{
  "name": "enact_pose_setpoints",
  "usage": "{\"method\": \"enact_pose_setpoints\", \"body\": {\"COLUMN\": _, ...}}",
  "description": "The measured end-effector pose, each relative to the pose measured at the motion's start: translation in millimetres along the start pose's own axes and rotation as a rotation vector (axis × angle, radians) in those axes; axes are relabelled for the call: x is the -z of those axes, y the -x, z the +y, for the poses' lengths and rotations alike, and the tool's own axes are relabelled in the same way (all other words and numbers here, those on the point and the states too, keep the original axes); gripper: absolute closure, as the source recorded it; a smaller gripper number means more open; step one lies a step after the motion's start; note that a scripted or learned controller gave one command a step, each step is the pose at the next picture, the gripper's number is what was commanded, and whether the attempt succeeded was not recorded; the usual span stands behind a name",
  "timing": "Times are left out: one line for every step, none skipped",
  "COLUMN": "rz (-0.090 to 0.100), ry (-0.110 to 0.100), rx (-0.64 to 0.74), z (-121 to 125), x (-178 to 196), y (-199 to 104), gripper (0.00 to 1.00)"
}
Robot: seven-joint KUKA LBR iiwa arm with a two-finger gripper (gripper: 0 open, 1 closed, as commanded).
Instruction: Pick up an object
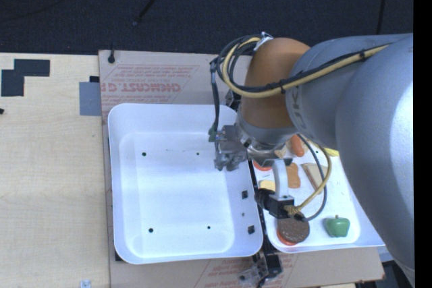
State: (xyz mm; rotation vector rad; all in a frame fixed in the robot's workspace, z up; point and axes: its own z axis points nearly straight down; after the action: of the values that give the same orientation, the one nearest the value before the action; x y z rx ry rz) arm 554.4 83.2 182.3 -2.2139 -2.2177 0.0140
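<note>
Pincer (227,157) at the left bin's (169,179) right wall — the pickable things lie next door.
You cannot tell whether your pincer is apart or together. The arm (351,111) hides much of the right bin (320,237) — what you can see there is a green object (337,226), a brown disc (293,231), an orange stick (293,177) and a tan wedge (312,174).
</note>
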Motion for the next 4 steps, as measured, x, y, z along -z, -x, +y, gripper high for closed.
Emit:
{"method": "enact_pose_setpoints", "body": {"rz": 0.001, "ry": 0.026, "rx": -0.001, "z": 21.3, "x": 153.9, "y": 33.8, "gripper": 1.00}}
{"method": "enact_pose_setpoints", "body": {"rz": 0.004, "ry": 0.028, "rx": 0.003, "z": 23.9, "x": 314.0, "y": -0.3, "gripper": 1.00}}
{"method": "enact_pose_setpoints", "body": {"rz": 0.005, "ry": 0.012, "rx": 0.016, "z": -56.5, "x": 358.0, "y": -144.5, "gripper": 1.00}}
{"method": "enact_pose_setpoints", "body": {"rz": -0.004, "ry": 0.009, "rx": -0.007, "z": 43.2, "x": 353.7, "y": -94.2, "gripper": 1.00}}
